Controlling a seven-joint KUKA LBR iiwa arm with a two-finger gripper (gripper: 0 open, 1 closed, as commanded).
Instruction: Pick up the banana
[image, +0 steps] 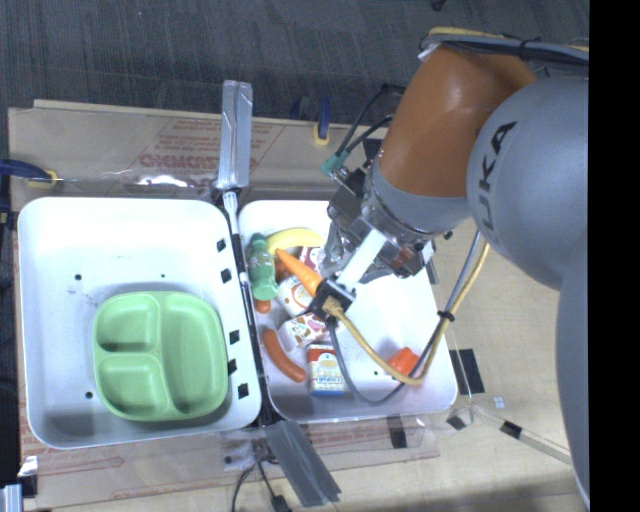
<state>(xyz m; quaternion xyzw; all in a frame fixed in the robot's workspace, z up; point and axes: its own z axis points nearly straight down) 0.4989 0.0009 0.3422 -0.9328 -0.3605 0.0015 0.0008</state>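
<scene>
Right bin (392, 312), far left corner: one banana (293, 238), beside carrot (296, 267) and green bottle (261, 262). Gripper (338, 248) hangs just beside banana; I cannot tell whether it grips anything. Left bin (60, 240): green divided plate (160, 353).

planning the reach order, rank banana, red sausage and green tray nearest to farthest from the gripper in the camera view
1. banana, just left of the gripper, at the far end of the right bin.
2. red sausage, toward that bin's near edge.
3. green tray, over in the left bin.
</scene>
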